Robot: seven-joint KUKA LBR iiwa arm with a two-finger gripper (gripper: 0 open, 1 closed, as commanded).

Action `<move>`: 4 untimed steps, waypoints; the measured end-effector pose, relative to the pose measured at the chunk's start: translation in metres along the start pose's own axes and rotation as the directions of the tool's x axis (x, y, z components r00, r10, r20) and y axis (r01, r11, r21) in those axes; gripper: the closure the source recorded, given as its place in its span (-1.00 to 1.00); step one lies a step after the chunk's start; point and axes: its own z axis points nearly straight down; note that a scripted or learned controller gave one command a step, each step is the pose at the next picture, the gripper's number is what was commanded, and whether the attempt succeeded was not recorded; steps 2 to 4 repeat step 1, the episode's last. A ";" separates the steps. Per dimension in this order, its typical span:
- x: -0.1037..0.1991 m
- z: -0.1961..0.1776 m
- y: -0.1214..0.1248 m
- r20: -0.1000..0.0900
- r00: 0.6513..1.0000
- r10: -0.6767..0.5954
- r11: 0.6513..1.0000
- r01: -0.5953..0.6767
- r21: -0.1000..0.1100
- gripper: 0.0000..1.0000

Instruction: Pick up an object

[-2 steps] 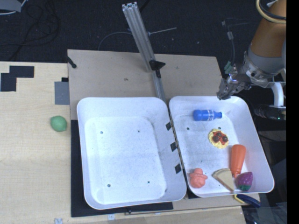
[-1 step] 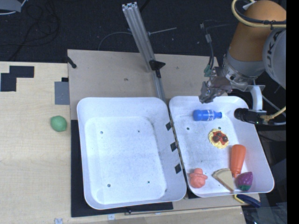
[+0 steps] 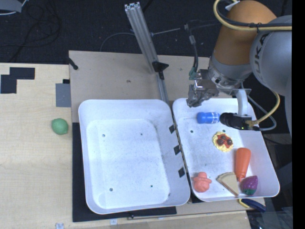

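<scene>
- Gripper [image 3: 196, 100] sits over the top-left corner of the right bin [image 3: 267, 168], just above and to the left of the blue cylinder [image 3: 208, 117]. From where I stand the tip is a dark cluster; cannot tell how wide it stands, and I see nothing held in it.
- Likely target, judged by nearness: the blue cylinder, lying on its side in the upper part of the right bin, its right end touching or just short of a black fitting [image 3: 234, 120] that carries a cable.
- Handling estimate: looks like a small plastic toy piece, so light and stiff, smooth-skinned, prone to roll. Best taken across its round body at mid-length, fingers square to its axis.
- Other candidates in the right bin, one of each: yellow disc with red topping [image 3: 223, 141], toy carrot [image 3: 242, 162], purple toy vegetable [image 3: 249, 184], tan bread-like wedge [image 3: 228, 181], pink lump [image 3: 202, 182]. All presumably hollow plastic or foam, light, not fragile.
- The carrot, purple piece and wedge crowd together at the lower right; awkward to grasp singly.
- Count: six objects in the right bin; left bin [image 3: 95, 111] shows bare floor.
- One green ball [image 3: 60, 126] lies on the bench [image 3: 28, 166], well apart from both bins.
- Two bins total, side by side.
</scene>
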 end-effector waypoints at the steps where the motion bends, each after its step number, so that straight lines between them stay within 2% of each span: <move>1: 0.057 0.016 -0.013 0.000 1.000 0.000 1.000 0.000 0.001 1.00; 4: 0.057 0.016 -0.013 0.000 1.000 0.000 1.000 0.000 0.001 1.00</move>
